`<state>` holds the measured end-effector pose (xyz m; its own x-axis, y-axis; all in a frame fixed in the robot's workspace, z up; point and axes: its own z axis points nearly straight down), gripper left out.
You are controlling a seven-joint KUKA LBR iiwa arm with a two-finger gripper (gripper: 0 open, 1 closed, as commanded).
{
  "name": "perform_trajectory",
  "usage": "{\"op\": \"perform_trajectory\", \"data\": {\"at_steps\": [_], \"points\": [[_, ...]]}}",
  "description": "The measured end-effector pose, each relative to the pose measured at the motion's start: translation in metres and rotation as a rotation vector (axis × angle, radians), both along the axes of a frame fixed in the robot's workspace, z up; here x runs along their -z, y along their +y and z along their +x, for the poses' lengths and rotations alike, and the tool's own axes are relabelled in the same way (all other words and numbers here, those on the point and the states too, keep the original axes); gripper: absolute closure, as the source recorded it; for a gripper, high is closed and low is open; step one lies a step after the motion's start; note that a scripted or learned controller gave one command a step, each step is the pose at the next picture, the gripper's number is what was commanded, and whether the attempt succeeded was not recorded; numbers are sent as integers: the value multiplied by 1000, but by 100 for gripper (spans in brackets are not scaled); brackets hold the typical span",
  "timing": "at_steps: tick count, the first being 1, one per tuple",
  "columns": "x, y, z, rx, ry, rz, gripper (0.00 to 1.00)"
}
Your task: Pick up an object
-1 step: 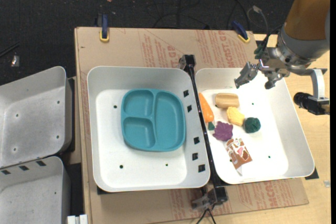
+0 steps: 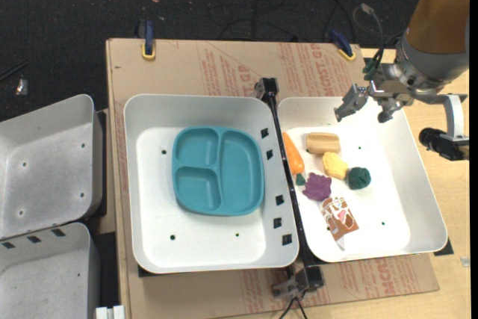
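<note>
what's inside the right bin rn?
Right bin holds a tan bread piece, orange carrot, yellow piece, dark green ball, purple piece and a small packet. Anything beneath them is hidden.

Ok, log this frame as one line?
pincer: open, nothing held | over right bin's far edge | toys untouched: carrot, bread, grapes | plate: left bin
</note>
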<state>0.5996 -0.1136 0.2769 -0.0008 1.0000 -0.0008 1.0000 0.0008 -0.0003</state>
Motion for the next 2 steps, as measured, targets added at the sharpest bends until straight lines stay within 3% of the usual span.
{"op": "perform_trajectory", "data": {"at_steps": [2], "points": [[122,-8,-7,3,5,1,0]]}}
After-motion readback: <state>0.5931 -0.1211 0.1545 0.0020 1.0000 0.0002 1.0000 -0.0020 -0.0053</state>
